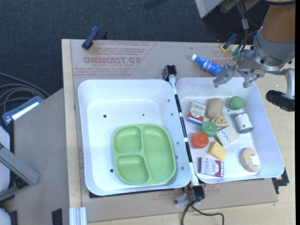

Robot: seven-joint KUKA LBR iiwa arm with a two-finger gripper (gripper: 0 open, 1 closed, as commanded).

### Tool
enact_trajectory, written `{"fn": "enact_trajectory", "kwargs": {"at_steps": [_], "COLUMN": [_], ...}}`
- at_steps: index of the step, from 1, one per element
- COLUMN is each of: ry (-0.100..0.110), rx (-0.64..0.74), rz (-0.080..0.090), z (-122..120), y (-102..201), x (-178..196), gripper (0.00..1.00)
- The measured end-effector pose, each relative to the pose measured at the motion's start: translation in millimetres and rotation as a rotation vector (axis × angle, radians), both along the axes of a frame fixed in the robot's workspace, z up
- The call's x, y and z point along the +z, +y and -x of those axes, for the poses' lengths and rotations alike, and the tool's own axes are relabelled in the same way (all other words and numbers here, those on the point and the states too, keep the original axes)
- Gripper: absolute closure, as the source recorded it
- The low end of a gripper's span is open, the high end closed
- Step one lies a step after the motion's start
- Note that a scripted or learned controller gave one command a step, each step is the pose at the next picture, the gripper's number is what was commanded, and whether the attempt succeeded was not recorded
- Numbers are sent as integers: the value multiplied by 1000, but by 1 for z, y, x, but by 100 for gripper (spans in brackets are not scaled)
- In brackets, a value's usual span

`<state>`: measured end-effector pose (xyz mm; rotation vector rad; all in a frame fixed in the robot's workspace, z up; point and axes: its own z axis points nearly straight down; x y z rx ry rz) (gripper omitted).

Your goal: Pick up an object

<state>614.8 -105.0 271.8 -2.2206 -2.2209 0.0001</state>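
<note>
Camera view: gripper (236,78) fingers apart, nothing between, above right bin (268,125) far rim; blue bottle (206,64) just beyond rim; green ball (236,102) near.

Two shallow white plastic bins (93,125) (267,139) sit side by side. The left holds one green three-compartment plastic plate (143,153). The right holds about ten small toy food items (220,135).

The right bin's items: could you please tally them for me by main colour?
Green: 2, ball and ring
Red: 3, disc, two cartons
Tan or yellow: 4
Silver: 1, can
Patterned white: 1, box
Total: 11
</note>
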Motion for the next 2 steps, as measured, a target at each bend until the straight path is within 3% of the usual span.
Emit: {"fn": "enact_trajectory", "kwargs": {"at_steps": [1,2], "ry": [2,-11], "rx": [-1,0], "rz": [1,3], "z": [32,20], "y": [-28,-7], "x": [-113,-180], "gripper": [0,0]}}
